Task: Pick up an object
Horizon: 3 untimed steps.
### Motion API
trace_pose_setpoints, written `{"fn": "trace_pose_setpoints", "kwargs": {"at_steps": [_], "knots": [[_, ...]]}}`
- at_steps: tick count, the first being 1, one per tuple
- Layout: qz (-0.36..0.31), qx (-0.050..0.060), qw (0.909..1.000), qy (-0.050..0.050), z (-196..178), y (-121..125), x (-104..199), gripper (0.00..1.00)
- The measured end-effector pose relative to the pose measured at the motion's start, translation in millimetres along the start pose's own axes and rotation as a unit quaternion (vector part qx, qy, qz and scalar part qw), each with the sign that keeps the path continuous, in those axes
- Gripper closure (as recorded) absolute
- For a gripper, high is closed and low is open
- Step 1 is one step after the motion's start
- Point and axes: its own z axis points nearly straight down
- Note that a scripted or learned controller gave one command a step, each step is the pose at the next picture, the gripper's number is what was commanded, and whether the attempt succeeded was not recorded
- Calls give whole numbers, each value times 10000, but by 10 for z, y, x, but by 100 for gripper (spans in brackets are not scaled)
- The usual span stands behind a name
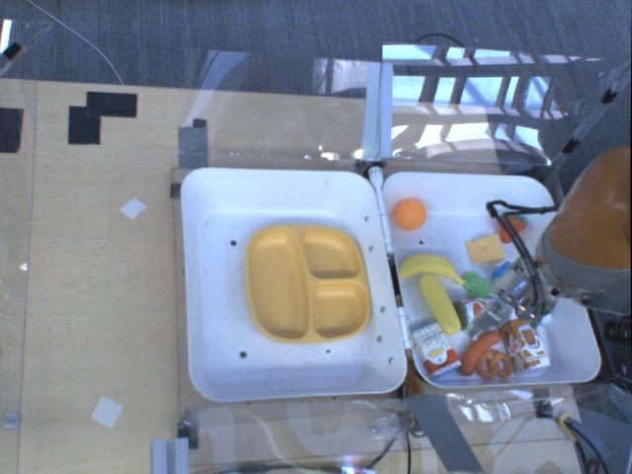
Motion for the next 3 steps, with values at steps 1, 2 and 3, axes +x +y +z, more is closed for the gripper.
{"fn": "trace_pose_setpoints", "kwargs": {"at_steps": [1, 2, 3], "knots": [[1222, -38, 9925, -55, 573, 314, -466, 0], [1288, -59, 9916, -47, 580, 1198, -681, 0], [1267, -67, 9919, -90, 447, 1187, -716, 100]]}}
